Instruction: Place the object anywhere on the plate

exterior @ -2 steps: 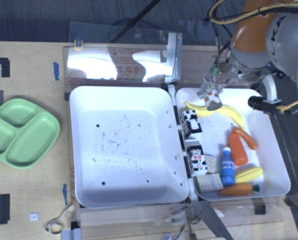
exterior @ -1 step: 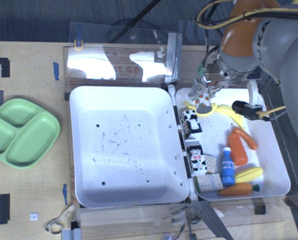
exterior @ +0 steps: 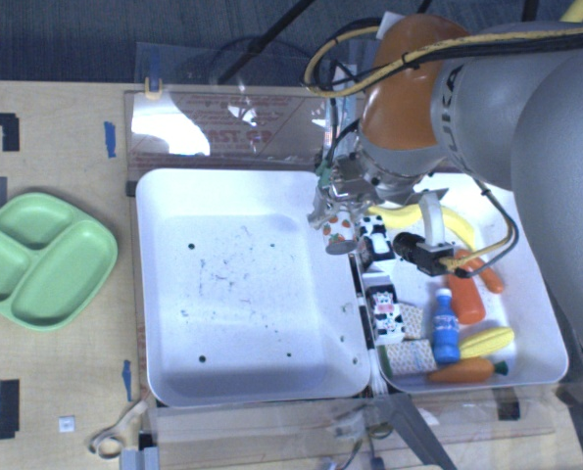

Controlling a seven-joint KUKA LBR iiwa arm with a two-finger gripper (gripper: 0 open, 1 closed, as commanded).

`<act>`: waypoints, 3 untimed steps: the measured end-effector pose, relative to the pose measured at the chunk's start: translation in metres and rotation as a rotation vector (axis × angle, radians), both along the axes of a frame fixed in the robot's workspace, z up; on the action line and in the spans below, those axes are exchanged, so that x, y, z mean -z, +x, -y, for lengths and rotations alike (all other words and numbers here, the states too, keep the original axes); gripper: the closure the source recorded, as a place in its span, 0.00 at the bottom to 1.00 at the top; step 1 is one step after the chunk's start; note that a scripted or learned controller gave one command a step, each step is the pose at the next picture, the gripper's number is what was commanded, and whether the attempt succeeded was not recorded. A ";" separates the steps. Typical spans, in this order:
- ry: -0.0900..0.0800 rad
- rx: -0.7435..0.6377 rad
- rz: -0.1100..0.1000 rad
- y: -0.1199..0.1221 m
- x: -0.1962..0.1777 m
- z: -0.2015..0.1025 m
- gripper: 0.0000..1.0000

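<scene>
The green three-compartment plate lies on the wooden bench, left of both bins. My gripper hangs below the orange wrist band, over the divider between the two bins, at the right bin's upper-left corner. A small white piece with orange spots shows right at the gripper's tip; whether it is gripped is unclear. A black-and-white patterned box lies just right of the gripper.
The right bin holds a banana, an orange carrot, a blue bottle, a yellow corn cob and several other toys. The left bin lies between gripper and plate. A clear panel stands behind it.
</scene>
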State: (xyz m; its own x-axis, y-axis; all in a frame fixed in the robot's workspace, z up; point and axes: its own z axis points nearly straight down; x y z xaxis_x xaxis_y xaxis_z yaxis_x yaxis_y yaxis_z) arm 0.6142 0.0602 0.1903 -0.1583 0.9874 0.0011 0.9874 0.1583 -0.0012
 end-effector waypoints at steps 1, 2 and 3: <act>0.000 -0.009 0.000 -0.067 0.003 -0.059 1.00; 0.000 -0.239 0.005 -0.025 -0.026 -0.128 1.00; 0.000 -0.161 -0.001 -0.084 -0.011 -0.144 1.00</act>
